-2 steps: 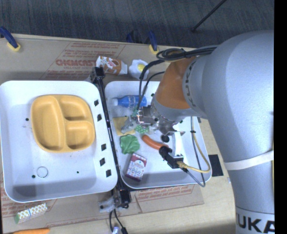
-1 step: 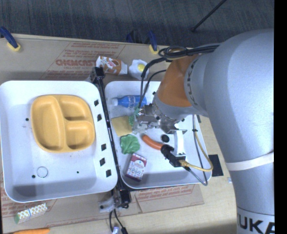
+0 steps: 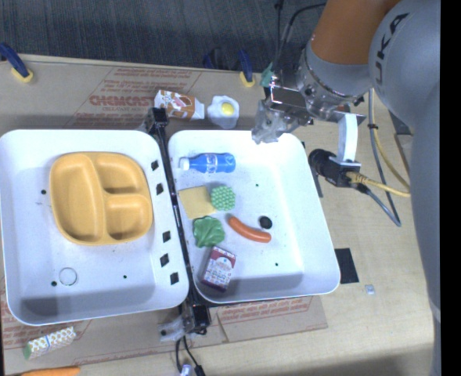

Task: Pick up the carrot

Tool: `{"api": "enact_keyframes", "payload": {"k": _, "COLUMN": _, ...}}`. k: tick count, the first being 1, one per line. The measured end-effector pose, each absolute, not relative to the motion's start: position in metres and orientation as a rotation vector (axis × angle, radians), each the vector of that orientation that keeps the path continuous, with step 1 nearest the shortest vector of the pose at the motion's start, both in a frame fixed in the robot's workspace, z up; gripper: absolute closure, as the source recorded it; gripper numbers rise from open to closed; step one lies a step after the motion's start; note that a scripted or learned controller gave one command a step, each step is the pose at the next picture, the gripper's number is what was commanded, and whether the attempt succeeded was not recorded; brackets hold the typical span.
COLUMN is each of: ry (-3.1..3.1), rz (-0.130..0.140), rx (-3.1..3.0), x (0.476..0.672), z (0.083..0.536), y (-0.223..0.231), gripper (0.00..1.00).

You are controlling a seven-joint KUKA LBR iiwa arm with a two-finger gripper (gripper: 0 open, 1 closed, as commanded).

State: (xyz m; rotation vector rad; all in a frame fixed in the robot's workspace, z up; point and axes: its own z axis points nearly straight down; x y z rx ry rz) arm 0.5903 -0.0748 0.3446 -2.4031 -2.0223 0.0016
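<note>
The carrot (image 3: pixel 249 229) looks light, stiff and smooth (probably a plastic toy); grip it across its middle. It lies well below the jaws (image 3: pixel 266 131), whose opening I cannot tell.

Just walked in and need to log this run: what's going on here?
A grey KUKA arm reaches in from the right, its gripper over the back rim of the right bin. The carrot lies untouched on that bin's floor, among a blue bottle, green toy vegetables and a small carton. The left bin holds a yellow divided tray.
</note>
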Motion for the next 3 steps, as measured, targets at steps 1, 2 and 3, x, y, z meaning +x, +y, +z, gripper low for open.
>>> {"api": "enact_keyframes", "payload": {"k": 1, "ry": -2.025, "rz": 0.005, "rx": -2.399, "x": 0.580, "z": 0.306, "y": -0.063, "gripper": 1.00}}
{"api": "enact_keyframes", "payload": {"k": 2, "ry": -1.819, "rz": 0.007, "rx": -2.556, "x": 0.518, "z": 0.264, "y": -0.050, "gripper": 1.00}}
{"api": "enact_keyframes", "payload": {"k": 3, "ry": -1.464, "rz": 0.006, "rx": -2.777, "x": 0.533, "z": 0.285, "y": -0.047, "gripper": 1.00}}
